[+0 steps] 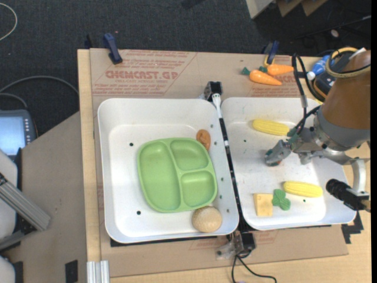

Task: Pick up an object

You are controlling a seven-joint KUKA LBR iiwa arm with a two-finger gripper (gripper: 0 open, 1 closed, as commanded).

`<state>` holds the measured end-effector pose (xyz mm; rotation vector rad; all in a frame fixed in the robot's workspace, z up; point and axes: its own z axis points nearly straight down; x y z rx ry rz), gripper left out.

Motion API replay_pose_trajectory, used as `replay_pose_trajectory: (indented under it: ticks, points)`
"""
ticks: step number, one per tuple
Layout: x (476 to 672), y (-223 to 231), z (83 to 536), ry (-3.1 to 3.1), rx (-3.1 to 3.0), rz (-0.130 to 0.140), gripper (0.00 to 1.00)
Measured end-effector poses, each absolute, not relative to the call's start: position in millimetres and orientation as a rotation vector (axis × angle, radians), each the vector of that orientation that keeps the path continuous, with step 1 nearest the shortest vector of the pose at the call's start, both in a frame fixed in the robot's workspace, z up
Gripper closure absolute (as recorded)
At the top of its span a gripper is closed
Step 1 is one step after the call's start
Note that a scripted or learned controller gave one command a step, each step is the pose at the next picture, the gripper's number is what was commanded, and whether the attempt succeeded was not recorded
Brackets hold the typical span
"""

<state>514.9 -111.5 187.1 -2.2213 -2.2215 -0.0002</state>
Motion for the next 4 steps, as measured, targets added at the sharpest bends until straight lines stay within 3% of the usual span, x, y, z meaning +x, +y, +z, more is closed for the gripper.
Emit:
replay_pose_trajectory:
  ticks: [1, 2, 3, 4]
  points:
    - [489.6, -167.4, 79.4, -2.211, -2.226, 0.005, 0.0]
    - [492.6, -164.4, 94.8, -2.221, -2.226, -0.002, 1.0]
    - [479.5, -167.0, 137.4, -2.224, -2.227, -0.002, 1.0]
    - [479.3, -166.3, 134.8, -2.222, -2.224, -0.001, 0.0]
